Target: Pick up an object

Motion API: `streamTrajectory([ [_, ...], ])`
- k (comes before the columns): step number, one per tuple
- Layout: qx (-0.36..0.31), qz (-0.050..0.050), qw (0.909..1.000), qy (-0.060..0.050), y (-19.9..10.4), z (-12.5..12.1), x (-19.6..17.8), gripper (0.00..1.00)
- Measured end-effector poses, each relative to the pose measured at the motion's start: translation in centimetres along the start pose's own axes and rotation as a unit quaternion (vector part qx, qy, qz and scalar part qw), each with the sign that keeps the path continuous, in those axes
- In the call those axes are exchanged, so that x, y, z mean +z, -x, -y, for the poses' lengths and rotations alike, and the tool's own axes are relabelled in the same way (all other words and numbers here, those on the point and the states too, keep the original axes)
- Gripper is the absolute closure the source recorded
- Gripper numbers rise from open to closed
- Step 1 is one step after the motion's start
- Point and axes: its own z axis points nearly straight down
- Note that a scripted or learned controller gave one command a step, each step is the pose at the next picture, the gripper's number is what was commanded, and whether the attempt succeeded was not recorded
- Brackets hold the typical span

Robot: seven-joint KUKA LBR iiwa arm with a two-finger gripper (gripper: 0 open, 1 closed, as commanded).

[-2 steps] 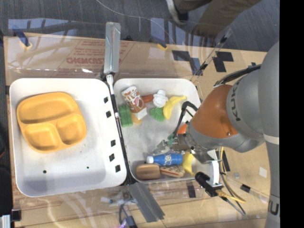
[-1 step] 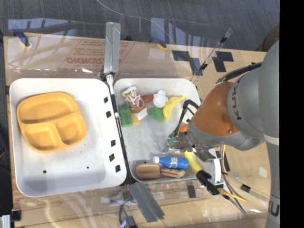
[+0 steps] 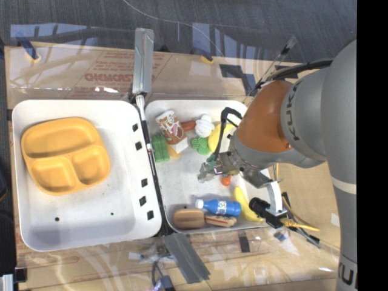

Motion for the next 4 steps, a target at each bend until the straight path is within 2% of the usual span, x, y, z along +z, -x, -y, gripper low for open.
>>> streamTrajectory([
  [1,0.001,0.0,1.0,0.0,0.1,0.1,0.0,0.0],
  [2,0.086,0.0,0.9963,-0.001,-0.3,-4.6,4.7,0.0],
  [3,0.084,0.0,0.9965,-0.001,0.3,-10.6,4.7,0.0],
  [4,0.08,0.0,0.9968,-0.003,0.2,-10.6,3.7,1.0],
])
